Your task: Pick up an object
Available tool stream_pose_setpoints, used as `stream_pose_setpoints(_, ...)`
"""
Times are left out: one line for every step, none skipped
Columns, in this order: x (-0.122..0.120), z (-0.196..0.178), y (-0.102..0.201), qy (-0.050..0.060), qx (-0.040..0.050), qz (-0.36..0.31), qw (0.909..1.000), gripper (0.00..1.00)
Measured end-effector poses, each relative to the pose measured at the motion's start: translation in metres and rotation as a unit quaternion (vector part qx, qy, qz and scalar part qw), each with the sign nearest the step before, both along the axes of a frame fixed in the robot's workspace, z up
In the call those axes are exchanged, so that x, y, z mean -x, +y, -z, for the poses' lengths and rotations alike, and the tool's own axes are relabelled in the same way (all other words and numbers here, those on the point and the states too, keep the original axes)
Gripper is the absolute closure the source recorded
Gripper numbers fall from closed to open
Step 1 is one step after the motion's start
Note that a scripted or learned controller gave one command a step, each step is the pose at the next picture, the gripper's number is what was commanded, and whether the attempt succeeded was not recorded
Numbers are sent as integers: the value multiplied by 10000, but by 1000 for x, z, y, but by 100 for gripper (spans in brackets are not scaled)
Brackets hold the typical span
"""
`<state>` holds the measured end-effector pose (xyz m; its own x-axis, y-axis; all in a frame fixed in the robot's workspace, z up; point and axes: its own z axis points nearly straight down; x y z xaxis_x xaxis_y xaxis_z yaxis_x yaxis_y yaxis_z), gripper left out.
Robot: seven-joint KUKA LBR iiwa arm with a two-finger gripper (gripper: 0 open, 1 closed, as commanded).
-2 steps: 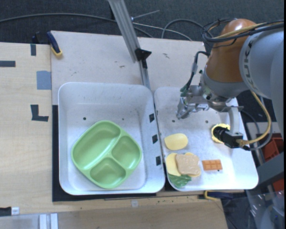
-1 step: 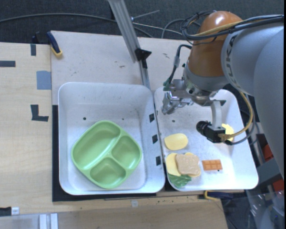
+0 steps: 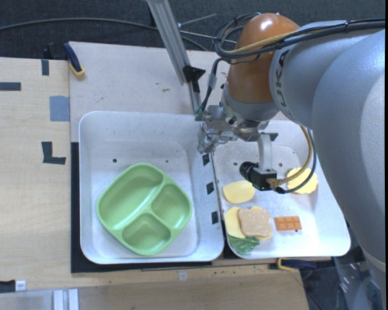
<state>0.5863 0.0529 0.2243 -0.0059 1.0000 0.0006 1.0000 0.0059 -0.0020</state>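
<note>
**Gripper at the bin divider, toy food close below it**

We see the grey arm reaching in from the right and covering much of the right bin. Its gripper sits low at the wall shared with the left bin, near the far end. We cannot tell whether it is released or clenched, and we see nothing held in it.

The left bin holds a green divided plate, lying flat towards the near side. It looks like light, stiff plastic. We judge that only its raised rim or a divider ridge offers a hold.

The smaller pieces lie in the right bin. A tan bread slice rests on a yellow piece, with a green leaf at the near wall beneath them. A yellow oval slice lies just beyond that stack, nearest the gripper. An orange wafer sits just beside the bread.

All of these look thin, light and probably smooth, so we expect them to slip. We would take the oval slice across its narrow width, edge to edge.
</note>
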Motion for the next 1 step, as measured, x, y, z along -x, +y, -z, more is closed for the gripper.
stream_pose_setpoints(-4, -8, 47, -4, -6, -4, 10000, 100)
